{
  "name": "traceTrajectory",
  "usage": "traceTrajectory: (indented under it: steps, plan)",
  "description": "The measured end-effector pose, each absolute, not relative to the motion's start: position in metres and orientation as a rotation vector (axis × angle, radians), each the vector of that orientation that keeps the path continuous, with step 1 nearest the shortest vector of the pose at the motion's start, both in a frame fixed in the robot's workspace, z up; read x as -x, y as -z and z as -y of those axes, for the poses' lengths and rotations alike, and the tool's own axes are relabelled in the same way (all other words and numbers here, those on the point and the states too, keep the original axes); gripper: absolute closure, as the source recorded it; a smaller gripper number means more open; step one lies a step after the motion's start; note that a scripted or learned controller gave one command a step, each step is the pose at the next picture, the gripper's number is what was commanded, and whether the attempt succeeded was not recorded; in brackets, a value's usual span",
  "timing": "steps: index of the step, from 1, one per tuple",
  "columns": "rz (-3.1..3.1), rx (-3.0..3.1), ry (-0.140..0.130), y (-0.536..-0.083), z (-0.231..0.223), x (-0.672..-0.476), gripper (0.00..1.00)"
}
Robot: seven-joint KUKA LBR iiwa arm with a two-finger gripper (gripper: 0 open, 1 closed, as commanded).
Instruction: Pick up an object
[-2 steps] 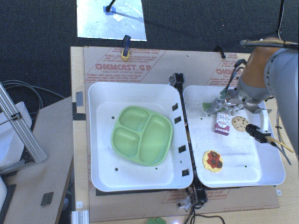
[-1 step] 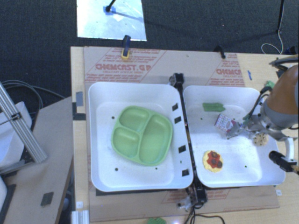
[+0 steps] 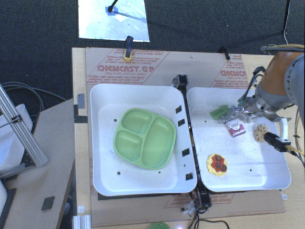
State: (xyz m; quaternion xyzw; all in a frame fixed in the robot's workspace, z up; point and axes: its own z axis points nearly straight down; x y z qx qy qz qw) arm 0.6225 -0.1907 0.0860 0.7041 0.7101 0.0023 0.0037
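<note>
In the right bin (image 3: 248, 180) lie a small green piece (image 3: 219, 112), a red and white packet (image 3: 235, 127), a round tan cookie-like disc (image 3: 259, 132) and a yellow pizza-like toy with red topping (image 3: 217, 164). My gripper (image 3: 238, 112) hangs low over the bin's far part, between the green piece and the packet, just right of the green piece and right above the packet's upper edge. Nothing visibly sits in its grasp. The grey arm with its orange band (image 3: 281, 75) comes in from the right.
The left bin (image 3: 102, 128) holds a light green divided plate (image 3: 144, 138). A black divider with clips (image 3: 185, 128) runs between the two bins. The near half of the right bin has free floor around the pizza toy.
</note>
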Motion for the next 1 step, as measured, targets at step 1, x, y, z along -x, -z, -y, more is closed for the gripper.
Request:
traceTrajectory:
  steps: [1]
  plan:
    - [-2.225, -2.209, -0.005, -0.0964, 0.1924, -0.6202, 1.0]
